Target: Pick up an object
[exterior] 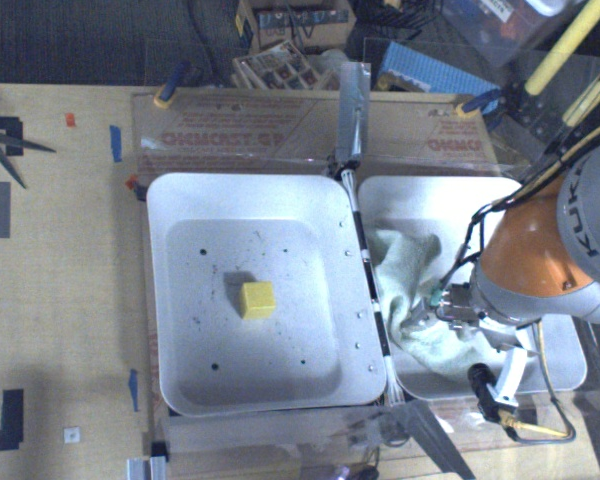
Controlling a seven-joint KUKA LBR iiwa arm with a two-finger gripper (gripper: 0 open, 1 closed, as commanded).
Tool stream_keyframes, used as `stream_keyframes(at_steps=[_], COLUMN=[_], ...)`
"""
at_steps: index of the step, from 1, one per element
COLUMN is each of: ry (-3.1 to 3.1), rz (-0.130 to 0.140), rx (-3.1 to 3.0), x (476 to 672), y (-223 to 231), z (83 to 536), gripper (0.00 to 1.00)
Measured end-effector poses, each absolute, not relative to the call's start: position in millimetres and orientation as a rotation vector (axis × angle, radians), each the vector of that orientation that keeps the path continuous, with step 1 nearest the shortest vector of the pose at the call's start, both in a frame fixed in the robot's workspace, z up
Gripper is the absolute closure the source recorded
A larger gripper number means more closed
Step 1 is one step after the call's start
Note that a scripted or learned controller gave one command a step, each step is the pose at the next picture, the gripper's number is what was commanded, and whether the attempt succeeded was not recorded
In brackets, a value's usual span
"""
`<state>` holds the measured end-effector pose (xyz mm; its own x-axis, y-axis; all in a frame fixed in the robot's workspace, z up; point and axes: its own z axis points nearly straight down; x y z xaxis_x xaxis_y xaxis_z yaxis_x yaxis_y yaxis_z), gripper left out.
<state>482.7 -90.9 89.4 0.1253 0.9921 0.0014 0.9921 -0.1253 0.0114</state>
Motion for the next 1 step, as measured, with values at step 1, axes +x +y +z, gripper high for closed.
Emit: stream_keyframes(at_steps=[1], ry=[2.061], rz=[0.019], rx=[2.356], x=[483.6], y=[-93.7], z=[100.1], gripper=[1.00])
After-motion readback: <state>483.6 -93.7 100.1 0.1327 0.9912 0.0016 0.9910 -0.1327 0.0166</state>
